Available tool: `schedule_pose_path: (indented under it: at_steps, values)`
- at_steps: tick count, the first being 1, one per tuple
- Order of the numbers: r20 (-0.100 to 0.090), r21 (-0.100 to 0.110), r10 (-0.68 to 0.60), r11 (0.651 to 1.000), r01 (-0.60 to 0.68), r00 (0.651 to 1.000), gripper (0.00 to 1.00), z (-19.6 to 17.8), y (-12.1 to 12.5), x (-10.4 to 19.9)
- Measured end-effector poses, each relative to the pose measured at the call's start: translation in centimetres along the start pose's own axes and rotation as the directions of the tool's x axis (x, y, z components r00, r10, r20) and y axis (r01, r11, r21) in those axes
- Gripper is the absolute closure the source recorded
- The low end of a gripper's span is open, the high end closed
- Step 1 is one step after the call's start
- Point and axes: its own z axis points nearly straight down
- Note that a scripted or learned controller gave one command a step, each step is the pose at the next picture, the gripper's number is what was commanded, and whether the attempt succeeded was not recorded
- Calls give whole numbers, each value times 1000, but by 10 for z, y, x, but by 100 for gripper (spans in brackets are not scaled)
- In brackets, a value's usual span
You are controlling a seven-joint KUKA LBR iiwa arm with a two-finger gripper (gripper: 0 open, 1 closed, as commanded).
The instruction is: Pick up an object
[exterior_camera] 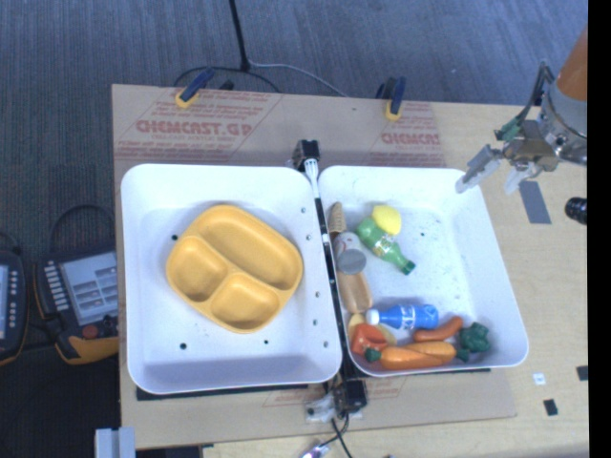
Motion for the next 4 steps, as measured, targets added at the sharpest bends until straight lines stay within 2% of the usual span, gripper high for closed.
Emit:
schedule_pose_path:
  at_steps: [1, 2, 3, 4]
  values:
    - [-1, 3, 61, 998, -61, 998, 0, 135, -5, 41]
    - [1, -2, -350, 937, 350, 937, 0, 167, -2, 91]
    - [-1, 0, -415, 910, 415, 910, 0, 166, -82, 119]
    - [13, -18, -343, 939, 344, 939, 0, 168, -131, 80]
